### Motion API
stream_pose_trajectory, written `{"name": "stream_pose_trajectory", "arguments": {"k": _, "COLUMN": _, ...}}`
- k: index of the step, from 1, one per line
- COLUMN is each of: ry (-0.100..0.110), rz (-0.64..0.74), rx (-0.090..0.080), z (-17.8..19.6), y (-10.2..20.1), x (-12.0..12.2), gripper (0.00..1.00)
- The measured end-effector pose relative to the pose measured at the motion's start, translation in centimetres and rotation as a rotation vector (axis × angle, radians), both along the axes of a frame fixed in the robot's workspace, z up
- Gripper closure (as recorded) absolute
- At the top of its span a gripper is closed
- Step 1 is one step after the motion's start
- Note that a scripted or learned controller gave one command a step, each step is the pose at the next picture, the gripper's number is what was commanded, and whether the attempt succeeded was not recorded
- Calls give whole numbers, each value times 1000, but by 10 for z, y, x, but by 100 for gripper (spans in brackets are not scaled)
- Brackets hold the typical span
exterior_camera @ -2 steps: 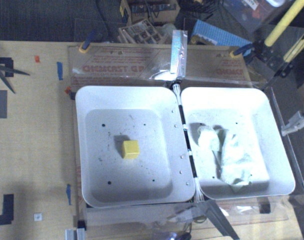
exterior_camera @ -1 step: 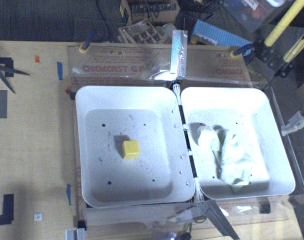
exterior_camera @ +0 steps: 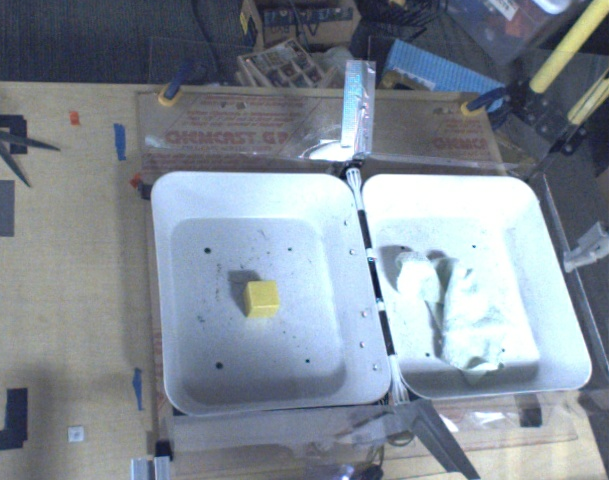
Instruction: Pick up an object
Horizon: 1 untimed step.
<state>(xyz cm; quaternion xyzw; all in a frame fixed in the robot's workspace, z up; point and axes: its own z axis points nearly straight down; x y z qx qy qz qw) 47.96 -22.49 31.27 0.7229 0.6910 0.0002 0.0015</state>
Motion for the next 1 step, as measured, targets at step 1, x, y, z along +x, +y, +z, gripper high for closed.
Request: {"name": "stream_pose_trajectory", "arguments": {"k": 1, "ry": 0, "rz": 0, "rx": 0, "z": 0, "y": 0, "x": 0, "gripper": 0}}
